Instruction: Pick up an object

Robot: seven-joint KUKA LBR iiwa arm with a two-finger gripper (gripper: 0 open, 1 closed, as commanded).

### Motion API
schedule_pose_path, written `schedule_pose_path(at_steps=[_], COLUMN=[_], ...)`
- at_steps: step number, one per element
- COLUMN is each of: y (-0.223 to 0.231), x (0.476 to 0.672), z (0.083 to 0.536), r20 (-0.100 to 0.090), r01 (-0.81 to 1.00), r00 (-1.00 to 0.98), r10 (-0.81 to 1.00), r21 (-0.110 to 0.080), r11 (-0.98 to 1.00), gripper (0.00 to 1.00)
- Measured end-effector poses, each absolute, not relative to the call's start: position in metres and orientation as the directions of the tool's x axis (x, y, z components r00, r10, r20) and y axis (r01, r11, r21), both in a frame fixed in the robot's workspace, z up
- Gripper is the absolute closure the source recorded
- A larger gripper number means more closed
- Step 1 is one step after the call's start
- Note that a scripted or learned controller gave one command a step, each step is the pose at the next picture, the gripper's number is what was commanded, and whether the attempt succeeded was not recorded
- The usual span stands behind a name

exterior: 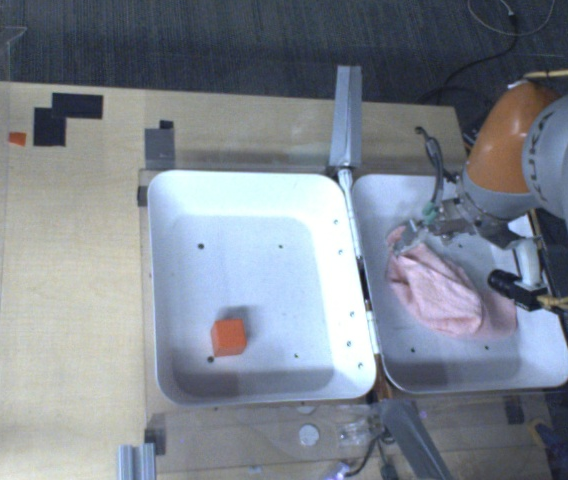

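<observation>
An orange block (pixel 229 337) lies in the left bin (pixel 184 208), near its front left. A crumpled pink cloth (pixel 442 290) lies in the middle of the right bin (pixel 464 373). My gripper (pixel 422 226) reaches in from the right and sits low over the cloth's upper left end, at or just above the fabric. The wrist and arm hide how the fingers stand and whether they touch the cloth.
A grey metal divider post (pixel 346 118) stands behind the seam between the bins. Black cables (pixel 509 283) hang off the wrist over the right bin's right side. Black and orange markers (pixel 54 120) lie on the wooden bench at far left.
</observation>
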State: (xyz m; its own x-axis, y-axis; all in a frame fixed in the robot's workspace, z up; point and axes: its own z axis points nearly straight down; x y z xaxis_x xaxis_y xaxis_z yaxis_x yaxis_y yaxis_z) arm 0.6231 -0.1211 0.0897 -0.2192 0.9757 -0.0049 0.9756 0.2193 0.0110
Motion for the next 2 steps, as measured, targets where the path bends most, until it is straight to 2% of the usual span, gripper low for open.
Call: schedule_pose_path(at_steps=[1,2], y=[-0.091,-0.131], x=[0.664,0.613], z=[0.089,0.090], r20=[-0.005,-0.007], r01=[0.948,0.936], r00=[-0.319,-0.352], r10=[0.948,0.936], r21=[0.010,0.011], r11=[0.319,0.352], gripper=[0.00,0.00])
